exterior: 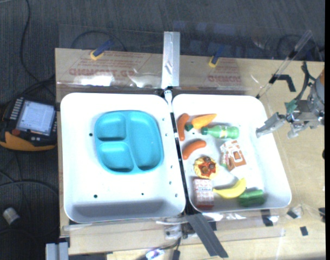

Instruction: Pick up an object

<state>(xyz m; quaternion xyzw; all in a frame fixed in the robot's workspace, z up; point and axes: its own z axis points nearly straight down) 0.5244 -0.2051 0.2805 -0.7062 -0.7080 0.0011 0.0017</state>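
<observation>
The right bin [268, 145] holds several toy foods. An orange carrot [197, 121] and a green bottle [222, 130] lie near its far side. A red sausage [193, 146], a white and red carton [233, 155] and a round dark red item [205, 167] fill the middle. Along the near side are a yellow banana [231, 189], a green vegetable [251, 197] and a red and white packet [203, 193]. My gripper [295, 119] hangs over the bench just right of the bin's right rim, apart from all the objects.
The left bin [78, 161] holds a blue divided plate [128, 141]. A metal post [171, 58] stands behind the seam between the bins. Clamps and cables sit on the bench at the back right, near the arm.
</observation>
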